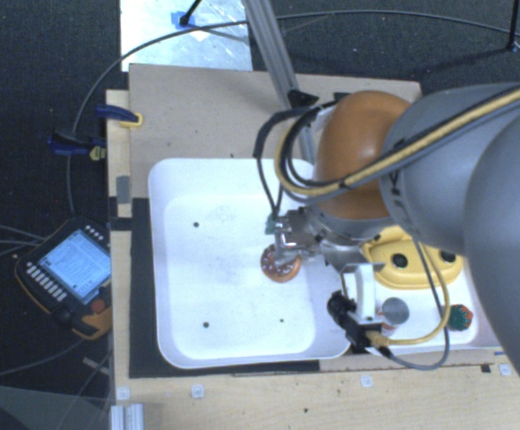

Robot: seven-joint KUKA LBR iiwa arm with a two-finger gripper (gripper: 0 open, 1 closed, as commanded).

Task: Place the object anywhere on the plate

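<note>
Reaching in from the right, grey arm (474, 186) with orange band (358, 155) hanging low over the seam between the two white bins. Jaws pointing down at the right side of the left bin (179, 330), directly above a small brown round object (280, 266); touching or just clear, impossible to tell. Open or closed, likewise impossible to tell from this angle. Brown object lying on the left bin's floor, near its right wall. Sitting in the right bin, partly hidden under the arm: a yellow item (416, 262) and a small green and red piece (459, 316). Glowing beside the counter (206, 106) at left, a handheld pendant (67, 271).
</note>
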